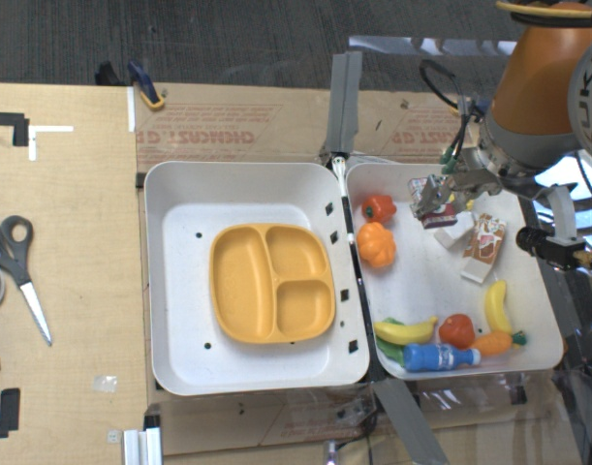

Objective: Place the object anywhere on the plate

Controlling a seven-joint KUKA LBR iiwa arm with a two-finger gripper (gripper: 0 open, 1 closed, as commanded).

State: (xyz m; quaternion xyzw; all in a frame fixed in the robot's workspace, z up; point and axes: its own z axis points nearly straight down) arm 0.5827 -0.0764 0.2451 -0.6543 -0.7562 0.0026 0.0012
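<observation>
Bins are sitting side by side on the bench: the left bin (170, 289) is holding the yellow divided plate (272, 282) near its middle, all three compartments bare, while the right bin (538, 352) is carrying the clutter. Reaching in from the right, the arm (543, 76) is hanging over that bin's far end, its orange band showing above the wrist. Below it the gripper (434, 201) is hovering at the upper middle of the right bin, and something small, dark and reddish is sitting at its tip — whether that is a held object or part of the tool is too blurred to tell, and how far the jaws are parted I cannot tell either. Down the bin's left side are lying a red pepper (378, 207) and an orange pepper (377, 244); a small printed carton (483, 246) is resting just right of the gripper. Along the near edge a banana (405, 331), a blue bottle (439, 358), a tomato (456, 330), a carrot (494, 342) and a second banana (496, 306) are crowding together. Judging by this, the picking step is in hand, nothing yet on the plate. The next move is calling for a confirmed hold, a lift clear of the wall between the bins, then travel left — and a release over any compartment.
</observation>
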